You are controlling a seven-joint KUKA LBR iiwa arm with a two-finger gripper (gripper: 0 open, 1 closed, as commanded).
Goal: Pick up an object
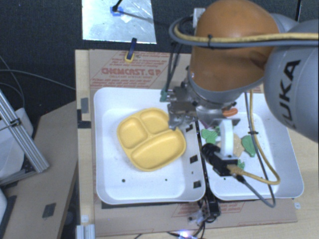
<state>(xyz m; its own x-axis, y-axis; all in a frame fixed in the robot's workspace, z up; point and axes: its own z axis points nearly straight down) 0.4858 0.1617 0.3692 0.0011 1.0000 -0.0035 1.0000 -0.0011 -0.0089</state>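
Two shallow white bins fill the lower middle of the frame: the left bin (107,183) and the right bin (286,183), meeting at a shared wall. In the middle of the left bin lies the yellow tray (149,141), flat and open side up, and it looks to be the object being tried for. It is nearly as broad as long. Its one large compartment faces the lower right of the frame and its two small ones the upper left. The large compartment's long axis, and I judge the tray's with it, runs from lower left up toward the right. At the tray's upper right rim sits the gripper (178,117), at or just above the edge. Whether it is wide or narrow I cannot tell. To do this step well, the grasp should straddle the raised rim across its thin wall, not press on the smooth floor, and the lift should be slow, since a hold at one corner will let the tray tip. Right of it, in the right bin, lie small green pieces (249,148). Farther up lies printed cardboard (124,71), then a shiny sheet (117,14) at upper left.
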